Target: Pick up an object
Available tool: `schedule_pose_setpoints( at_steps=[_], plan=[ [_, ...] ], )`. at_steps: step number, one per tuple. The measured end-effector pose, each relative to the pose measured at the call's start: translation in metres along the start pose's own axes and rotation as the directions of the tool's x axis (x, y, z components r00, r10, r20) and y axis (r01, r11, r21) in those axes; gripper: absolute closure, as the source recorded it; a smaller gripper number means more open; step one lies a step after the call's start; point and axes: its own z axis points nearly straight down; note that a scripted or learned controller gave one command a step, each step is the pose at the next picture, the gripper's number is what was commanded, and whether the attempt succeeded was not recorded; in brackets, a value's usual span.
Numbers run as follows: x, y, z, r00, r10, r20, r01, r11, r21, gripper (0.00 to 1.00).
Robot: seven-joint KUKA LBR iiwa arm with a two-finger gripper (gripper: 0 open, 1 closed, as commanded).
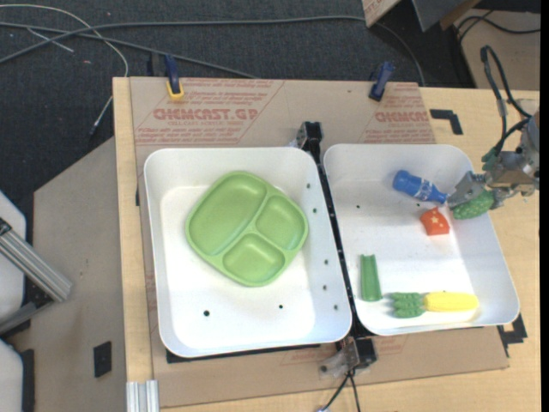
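left bin [163, 230]: 1 green plate [247, 227] | right bin [485, 256]: 5 toys | hand [477, 194]: clamped on green toy [474, 204]

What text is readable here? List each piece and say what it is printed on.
"CHEMCAST GP", red print on the brown board under the bins, top left.
Same red print again at top right, partly hidden by the blue clamp; only "CHEMCAST" reads.
Smaller red lines around both: too blurred to read.
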Motion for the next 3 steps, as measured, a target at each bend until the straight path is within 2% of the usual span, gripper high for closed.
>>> schedule_pose_setpoints(
  at_steps=[1, 2, 3],
  plan=[
    [-0.001, 0.002, -0.037, 1.000, 0.000, 0.000, 0.000, 1.000, 0.001, 1.00],
    [0.054, -0.001, -0.021, 1.000, -0.004, -0.006, 0.004, 1.000, 0.009, 1.00],
    [0.105, 0.005, -0.009, 1.000, -0.004, -0.006, 0.004, 1.000, 0.009, 1.00]
  ],
)
